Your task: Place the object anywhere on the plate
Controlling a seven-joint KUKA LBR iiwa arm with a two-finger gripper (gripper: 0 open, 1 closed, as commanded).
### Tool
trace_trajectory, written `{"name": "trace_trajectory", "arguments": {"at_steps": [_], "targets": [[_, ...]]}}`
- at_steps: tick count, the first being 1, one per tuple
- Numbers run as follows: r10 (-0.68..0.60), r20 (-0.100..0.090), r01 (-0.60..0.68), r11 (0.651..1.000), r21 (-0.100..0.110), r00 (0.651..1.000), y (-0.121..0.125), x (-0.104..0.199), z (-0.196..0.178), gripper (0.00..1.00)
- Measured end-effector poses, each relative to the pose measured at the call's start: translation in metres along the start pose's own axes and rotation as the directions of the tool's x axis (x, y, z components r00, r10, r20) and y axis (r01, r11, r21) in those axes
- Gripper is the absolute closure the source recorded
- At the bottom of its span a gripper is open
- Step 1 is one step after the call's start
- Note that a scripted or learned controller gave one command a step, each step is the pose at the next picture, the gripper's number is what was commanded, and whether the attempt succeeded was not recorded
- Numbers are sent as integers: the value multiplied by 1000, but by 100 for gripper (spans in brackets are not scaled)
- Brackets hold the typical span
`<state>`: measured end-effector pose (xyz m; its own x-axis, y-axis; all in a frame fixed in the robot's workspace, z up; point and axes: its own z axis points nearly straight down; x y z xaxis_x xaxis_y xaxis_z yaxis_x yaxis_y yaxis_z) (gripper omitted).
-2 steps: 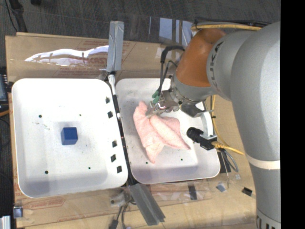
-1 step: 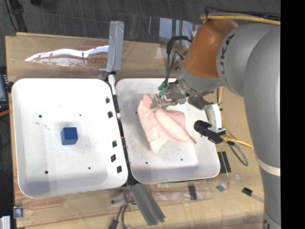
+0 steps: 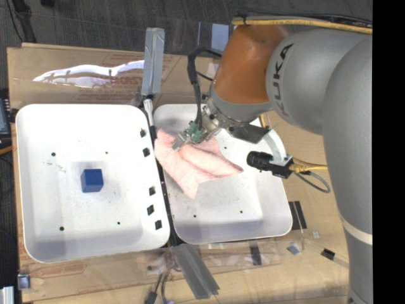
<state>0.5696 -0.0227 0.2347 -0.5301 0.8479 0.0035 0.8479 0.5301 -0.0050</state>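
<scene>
Gripper (image 3: 193,133) sits low in the right bin (image 3: 278,217), its tip touching the pink cloth (image 3: 196,162) at the bin's left side; you cannot tell its state here. Your blue cube (image 3: 92,180) lies in the left bin (image 3: 38,233).

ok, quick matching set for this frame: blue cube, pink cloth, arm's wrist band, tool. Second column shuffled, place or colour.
Things:
1. blue cube
2. pink cloth
3. wrist band
4. tool

Matches:
A. orange
B. in the left-hand bin
C. at the cloth's upper edge
D. in the right-hand bin, crumpled

Pairs: 1-B, 2-D, 3-A, 4-C
</scene>
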Motion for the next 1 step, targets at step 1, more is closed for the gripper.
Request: {"name": "trace_trajectory", "arguments": {"at_steps": [1], "targets": [[-393,3,393,920,-1,920,27,37,-6,100]]}}
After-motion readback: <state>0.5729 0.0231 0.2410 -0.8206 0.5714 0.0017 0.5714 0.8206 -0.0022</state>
